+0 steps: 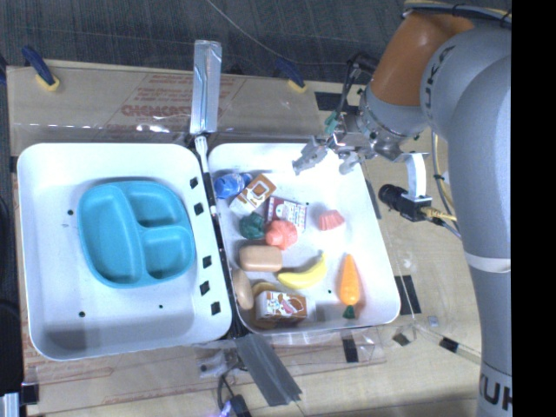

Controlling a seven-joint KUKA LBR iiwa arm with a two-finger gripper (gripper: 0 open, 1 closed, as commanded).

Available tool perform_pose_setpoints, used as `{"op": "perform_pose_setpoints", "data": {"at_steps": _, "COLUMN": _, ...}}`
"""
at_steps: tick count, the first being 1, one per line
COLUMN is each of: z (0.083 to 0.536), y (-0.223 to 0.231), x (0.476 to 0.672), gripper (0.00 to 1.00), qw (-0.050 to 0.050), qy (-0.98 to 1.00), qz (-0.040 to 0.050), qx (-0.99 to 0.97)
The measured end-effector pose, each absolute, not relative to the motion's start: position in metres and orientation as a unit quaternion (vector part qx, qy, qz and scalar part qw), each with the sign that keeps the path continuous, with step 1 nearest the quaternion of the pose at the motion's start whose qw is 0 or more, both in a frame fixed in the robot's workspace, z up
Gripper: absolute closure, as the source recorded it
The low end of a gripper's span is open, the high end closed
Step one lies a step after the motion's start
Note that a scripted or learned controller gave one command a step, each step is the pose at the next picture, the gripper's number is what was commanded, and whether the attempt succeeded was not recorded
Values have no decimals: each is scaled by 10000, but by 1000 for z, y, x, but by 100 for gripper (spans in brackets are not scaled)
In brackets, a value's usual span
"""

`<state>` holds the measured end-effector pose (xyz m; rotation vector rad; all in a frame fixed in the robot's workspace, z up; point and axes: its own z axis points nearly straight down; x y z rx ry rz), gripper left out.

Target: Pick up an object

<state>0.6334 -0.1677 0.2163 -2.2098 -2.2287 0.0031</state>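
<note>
We see our hand (pixel 328 157) spread and bare above the right shallow white plastic bin's (pixel 382 263) far edge; nothing is picked yet, and the toy foods, like the yellow plastic banana (pixel 303 274), lie inside.

Two shallow white bins sit side by side on a pale wooden bench (pixel 430 341). The left bin (pixel 39 241) holds a blue divided tray (pixel 136 230), which lies flat near the bin's middle with its compartments facing up. The right bin (pixel 385 272) touches the left one along a shared edge, where small black clips (pixel 206 263) sit in a row. At the far end of that edge a shiny metal strip (pixel 206 85) stands. A sheet of cardboard (pixel 130 104) with red print lies beyond the bins, with a blue clamp (pixel 41 68) at its far left corner and another clamp (pixel 289 74) further right. Dark ribbed flooring (pixel 113 7) lies beyond.
</note>
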Motion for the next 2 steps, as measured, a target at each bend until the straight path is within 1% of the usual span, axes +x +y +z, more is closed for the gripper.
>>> {"op": "perform_pose_setpoints", "data": {"at_steps": 1, "z": 115, "y": -123, "x": 639, "gripper": 0, "qw": -102, "qy": -7503, "qz": -64, "qx": -6609}}
{"op": "perform_pose_setpoints", "data": {"at_steps": 2, "z": 103, "y": -142, "x": 585, "gripper": 0, "qw": -100, "qy": -7763, "qz": -43, "qx": -6302}}
